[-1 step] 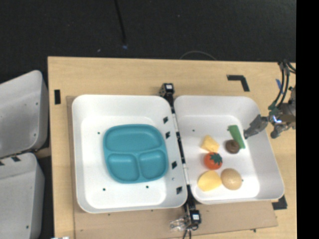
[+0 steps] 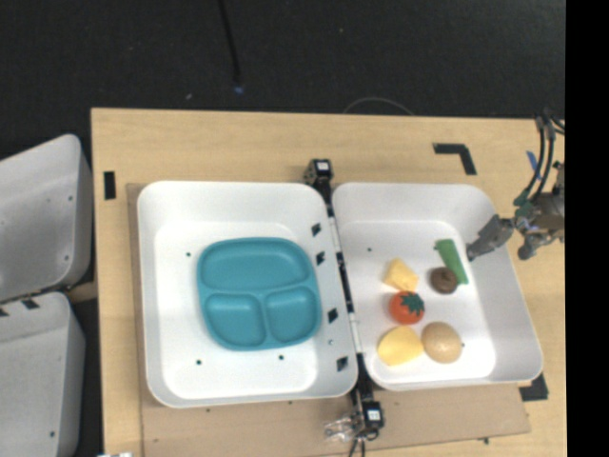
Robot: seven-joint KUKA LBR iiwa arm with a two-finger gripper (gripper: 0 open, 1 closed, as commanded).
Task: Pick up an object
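Two white bins are sitting side by side on a wooden bench. Lower right of the frame, the right bin [image 2: 504,350] is holding a potato [image 2: 442,342], a lemon [image 2: 400,347], a tomato [image 2: 407,307], a yellow wedge [image 2: 402,275] and a green stick [image 2: 451,261]. At the right edge, the gripper [image 2: 495,235] is hovering, possibly grasping nothing. The left bin [image 2: 162,350] is holding a teal tray [image 2: 257,290].

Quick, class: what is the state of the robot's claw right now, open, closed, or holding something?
Claw: cannot be told; it sits at the right bin's right edge near the green piece, with nothing visibly held.
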